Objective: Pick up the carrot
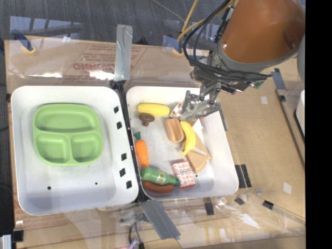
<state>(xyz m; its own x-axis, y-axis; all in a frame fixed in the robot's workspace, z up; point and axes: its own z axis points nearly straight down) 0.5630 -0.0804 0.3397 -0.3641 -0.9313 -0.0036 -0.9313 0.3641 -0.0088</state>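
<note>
Orange carrot (pixel 141 151), green top pointing up-frame, lies in the right bin (pixel 224 139) close along its left wall, just beside the divider between the two bins. It sits lengthwise to that wall, which leaves little room on the wall side for a finger to drop in.

Camera view, left to right. Left bin (pixel 21 154) carries a green divided tray (pixel 67 133) with nothing in its compartments. Right bin is crowded with toy food: a corn cob (pixel 153 109) near the top, a small brown piece (pixel 147 119) under it, a hot-dog bun (pixel 175 129), a banana (pixel 189 137) curving down the middle, a wedge of bread (pixel 197 161), a red-and-white packet (pixel 183 173), a green bottle (pixel 159 177) lying across a sausage (pixel 158 188) at the bottom edge. The bottle's neck ends just below the carrot's tip; the two look near, possibly touching.

Gripper (pixel 195 109) hangs over the upper middle of the right bin, above the banana's top end and well apart from the carrot. Its metal fingers blur into the clutter beneath; whether they are spread or pressed together I cannot tell. Nothing visible is pinched between them.

Judgement: pick not yet begun. Arm would need to shift left toward the divider, and the wall and bottle both crowd the approach.
</note>
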